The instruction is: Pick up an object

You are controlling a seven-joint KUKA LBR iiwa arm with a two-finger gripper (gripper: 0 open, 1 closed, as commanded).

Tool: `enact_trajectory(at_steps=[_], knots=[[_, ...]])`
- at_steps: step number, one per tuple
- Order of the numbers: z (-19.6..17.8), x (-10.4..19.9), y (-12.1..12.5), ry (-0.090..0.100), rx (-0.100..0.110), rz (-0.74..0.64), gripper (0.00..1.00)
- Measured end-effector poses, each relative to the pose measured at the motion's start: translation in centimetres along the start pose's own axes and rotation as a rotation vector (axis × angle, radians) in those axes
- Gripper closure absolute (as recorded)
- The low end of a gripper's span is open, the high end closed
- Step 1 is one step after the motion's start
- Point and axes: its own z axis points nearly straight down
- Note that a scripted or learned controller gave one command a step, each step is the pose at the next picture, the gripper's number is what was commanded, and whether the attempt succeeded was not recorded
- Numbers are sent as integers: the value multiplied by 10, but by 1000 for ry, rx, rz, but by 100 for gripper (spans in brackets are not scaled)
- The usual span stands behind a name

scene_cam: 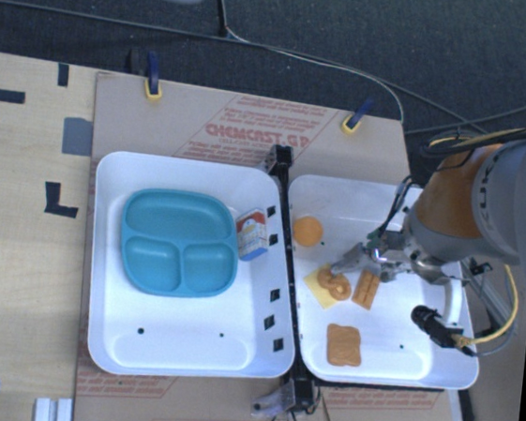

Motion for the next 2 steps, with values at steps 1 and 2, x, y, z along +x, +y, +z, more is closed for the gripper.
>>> enact_trajectory(at_steps=[1, 2], knots=[[-15, 1, 3, 1, -9, -2, 100], [-59, -4, 7, 0, -1, -1, 100]])
